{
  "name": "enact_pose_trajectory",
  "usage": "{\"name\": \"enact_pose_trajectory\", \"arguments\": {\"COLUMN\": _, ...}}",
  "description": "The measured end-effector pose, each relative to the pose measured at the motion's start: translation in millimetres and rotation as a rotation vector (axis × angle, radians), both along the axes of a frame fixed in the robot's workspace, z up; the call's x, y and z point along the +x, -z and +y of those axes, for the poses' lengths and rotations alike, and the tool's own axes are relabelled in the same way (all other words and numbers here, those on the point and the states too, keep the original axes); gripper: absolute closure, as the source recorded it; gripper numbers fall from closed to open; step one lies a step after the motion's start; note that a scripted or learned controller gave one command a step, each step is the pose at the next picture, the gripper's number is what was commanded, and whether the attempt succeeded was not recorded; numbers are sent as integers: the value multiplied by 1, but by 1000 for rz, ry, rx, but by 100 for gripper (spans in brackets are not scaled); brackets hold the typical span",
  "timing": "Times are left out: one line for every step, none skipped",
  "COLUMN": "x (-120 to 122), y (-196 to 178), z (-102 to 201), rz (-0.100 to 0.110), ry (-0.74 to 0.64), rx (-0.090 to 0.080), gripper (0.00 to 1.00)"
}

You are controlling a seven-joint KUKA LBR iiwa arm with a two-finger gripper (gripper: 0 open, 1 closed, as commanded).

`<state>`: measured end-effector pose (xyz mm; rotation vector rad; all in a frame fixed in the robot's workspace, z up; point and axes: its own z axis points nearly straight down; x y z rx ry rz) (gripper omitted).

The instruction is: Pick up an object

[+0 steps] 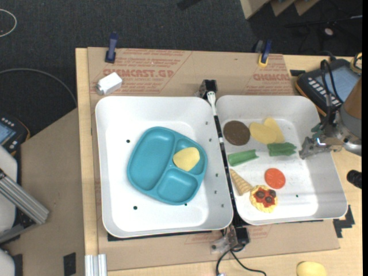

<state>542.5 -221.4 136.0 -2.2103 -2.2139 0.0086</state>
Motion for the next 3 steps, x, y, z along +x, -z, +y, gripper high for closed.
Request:
{"name": "enact_pose_trajectory", "arguments": {"x": 3, "y": -21, "z": -2, "rz": -16, "ry": 1, "rx": -7, "gripper": 100}}
{"name": "enact_pose_trajectory", "arguments": {"x": 39, "y": -187, "z": -3, "rz": -35, "ry": -2, "rx": -14, "gripper": 100}}
{"name": "enact_pose_trajectory", "arguments": {"x": 80, "y": -66, "z": 6, "rz": -4, "ry": -1, "rx": -1, "gripper": 100}}
